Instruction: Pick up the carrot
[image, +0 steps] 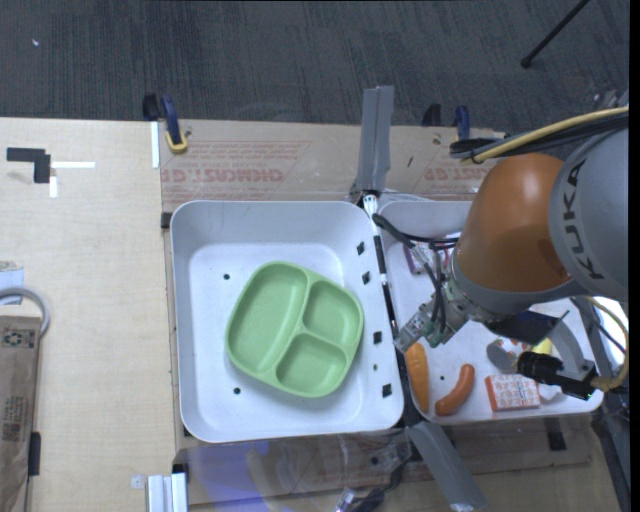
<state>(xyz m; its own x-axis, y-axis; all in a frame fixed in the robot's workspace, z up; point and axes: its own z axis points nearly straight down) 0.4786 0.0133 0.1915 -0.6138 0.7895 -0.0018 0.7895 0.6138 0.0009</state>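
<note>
You are seeing the arm (560, 220) reaching in from the right, its orange band uppermost, gripper (425, 328) pointing downward.

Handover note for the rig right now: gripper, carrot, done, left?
Gripper: low in the right white bin, just above the orange carrot's top end; finger state unreadable.
Orange carrot: lying by the bin's left wall, beside a reddish sausage and a red-and-white packet.
Green three-compartment plate: in the left bin.
Done: approach only.
Left: grasp and lift the carrot.

divided plate (294, 329) in left bin (200, 300), carrot (417, 378) in right bin (425, 214)
</note>
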